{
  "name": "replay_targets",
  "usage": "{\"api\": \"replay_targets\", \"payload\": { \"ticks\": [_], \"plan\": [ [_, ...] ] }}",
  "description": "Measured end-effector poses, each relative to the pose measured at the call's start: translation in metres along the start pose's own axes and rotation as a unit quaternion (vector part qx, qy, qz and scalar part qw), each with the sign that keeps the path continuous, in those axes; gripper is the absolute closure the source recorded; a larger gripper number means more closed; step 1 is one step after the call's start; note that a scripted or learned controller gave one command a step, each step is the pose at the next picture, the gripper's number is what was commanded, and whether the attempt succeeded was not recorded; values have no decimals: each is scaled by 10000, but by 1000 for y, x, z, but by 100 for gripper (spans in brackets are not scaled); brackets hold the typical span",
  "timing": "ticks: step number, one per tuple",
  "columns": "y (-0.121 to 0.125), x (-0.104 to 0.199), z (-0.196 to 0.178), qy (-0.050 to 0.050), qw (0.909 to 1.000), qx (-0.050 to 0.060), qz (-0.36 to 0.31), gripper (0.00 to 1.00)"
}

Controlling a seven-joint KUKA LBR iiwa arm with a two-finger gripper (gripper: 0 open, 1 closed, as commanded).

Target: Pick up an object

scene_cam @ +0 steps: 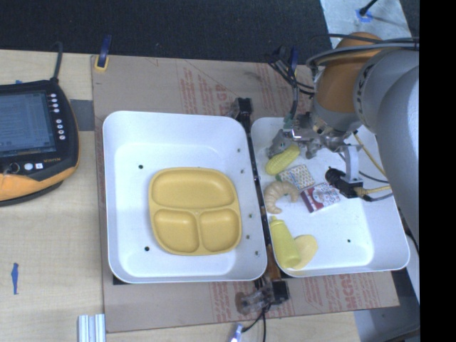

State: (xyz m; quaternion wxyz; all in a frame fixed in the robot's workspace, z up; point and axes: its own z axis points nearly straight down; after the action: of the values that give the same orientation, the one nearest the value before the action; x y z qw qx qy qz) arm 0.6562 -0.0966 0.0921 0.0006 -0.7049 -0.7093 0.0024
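Observation:
My gripper (298, 140) hangs low over the far left part of the right bin (370, 251). A yellow corn-like piece (281, 161) lies just below and left of it, touching or nearly touching the gripper's tip. Close by in the same bin are a tan croissant (278, 193), a checkered packet (299, 174), a red and white packet (322, 197) and a pale yellow toy (291, 248) near the front edge. The view does not show anything held.
The left bin (125, 191) holds a yellow divided plate (194, 210). A tablet pendant (32, 137) lies on the bench at far left. The grey arm (388, 112) and its cables (356, 184) cover the right bin's far right side.

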Motion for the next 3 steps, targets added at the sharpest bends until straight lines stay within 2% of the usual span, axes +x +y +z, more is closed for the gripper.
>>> {"api": "replay_targets", "payload": {
  "ticks": [3],
  "plan": [
    [-1, 4, 0, 3, 10000, 14, -3, 0]
  ]
}}
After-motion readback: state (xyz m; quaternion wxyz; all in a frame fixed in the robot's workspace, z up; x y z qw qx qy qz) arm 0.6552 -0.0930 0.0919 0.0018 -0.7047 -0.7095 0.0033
